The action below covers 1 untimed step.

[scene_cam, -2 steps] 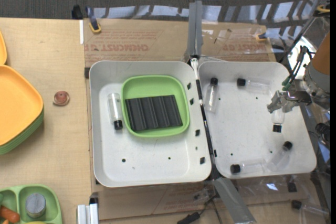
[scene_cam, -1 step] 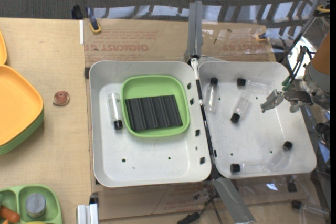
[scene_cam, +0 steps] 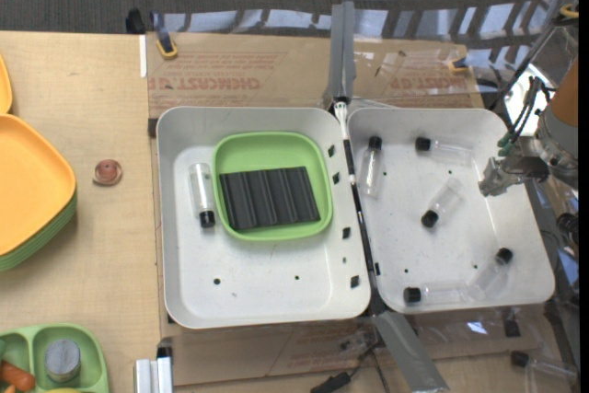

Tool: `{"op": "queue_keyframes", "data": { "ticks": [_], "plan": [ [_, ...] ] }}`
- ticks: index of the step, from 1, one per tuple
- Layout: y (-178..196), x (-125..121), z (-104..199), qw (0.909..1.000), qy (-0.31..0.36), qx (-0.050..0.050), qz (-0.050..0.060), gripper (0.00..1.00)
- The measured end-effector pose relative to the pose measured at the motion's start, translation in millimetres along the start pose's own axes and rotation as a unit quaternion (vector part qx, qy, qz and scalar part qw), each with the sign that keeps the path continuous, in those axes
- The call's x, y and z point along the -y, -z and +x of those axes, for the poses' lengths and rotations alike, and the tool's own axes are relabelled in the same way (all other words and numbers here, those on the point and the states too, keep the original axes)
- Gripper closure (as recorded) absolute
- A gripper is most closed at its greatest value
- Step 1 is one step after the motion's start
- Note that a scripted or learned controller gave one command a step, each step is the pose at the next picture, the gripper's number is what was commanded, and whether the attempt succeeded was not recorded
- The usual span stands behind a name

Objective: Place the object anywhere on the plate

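A green square plate [scene_cam: 268, 143] lies in the left bin [scene_cam: 258, 281] with a dark ribbed block [scene_cam: 271, 198] on it. Just left of the plate, on the bin floor, rests a clear vial with a black cap [scene_cam: 201, 192]. Several similar clear vials are scattered in the right bin [scene_cam: 400, 230], among them one [scene_cam: 443, 202] near the middle and one [scene_cam: 491, 269] toward the front right. My gripper [scene_cam: 492, 181] hangs over the right bin's right side, a little right of the middle vial. I see nothing held in it.
Orange plates [scene_cam: 32, 189] are stacked at the left of the bench, with a small red disc [scene_cam: 109, 171] beside them. A green divided tray [scene_cam: 55, 359] sits at the front left. Cardboard lies behind the bins.
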State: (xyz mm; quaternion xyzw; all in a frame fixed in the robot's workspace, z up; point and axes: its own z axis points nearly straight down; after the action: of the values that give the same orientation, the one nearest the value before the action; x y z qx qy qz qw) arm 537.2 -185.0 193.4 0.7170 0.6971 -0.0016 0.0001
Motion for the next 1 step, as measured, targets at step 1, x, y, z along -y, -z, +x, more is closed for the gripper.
{"op": "queue_keyframes", "data": {
  "ticks": [1],
  "plan": [
    [-14.0,-1.4,-30.1,1.0000,-0.002,0.000,0.000,1.00]
  ]
}}
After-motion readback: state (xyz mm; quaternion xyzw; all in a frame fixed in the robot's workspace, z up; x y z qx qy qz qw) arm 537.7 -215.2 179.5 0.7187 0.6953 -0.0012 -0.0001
